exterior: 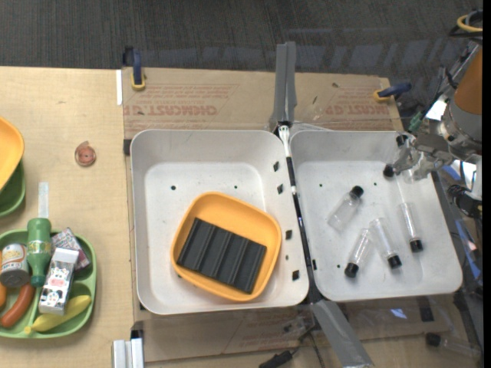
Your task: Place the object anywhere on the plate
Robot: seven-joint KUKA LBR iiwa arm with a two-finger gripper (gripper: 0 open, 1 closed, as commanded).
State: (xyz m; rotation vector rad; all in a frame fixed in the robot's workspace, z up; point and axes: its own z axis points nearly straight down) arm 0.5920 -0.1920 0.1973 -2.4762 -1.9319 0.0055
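An orange plate [228, 201] lies in the left bin [153, 205], toward its front. A black ridged block [221, 254] rests flat on the plate. Several clear vials with black caps lie loose in the right bin [322, 159]; among them are a short vial [345, 207] and a long one [409, 225]. My gripper [405, 165] hangs over the right bin's far right corner, above and apart from the vials. Nothing shows in its grasp.
A metal divider [285, 90] runs between the bins at the back. On the wooden table to the left stand a green tray of toy food [46, 294], stacked yellow and green bowls [8, 167] and a small pink piece [85, 155]. Clamps [136, 71] hold the cardboard.
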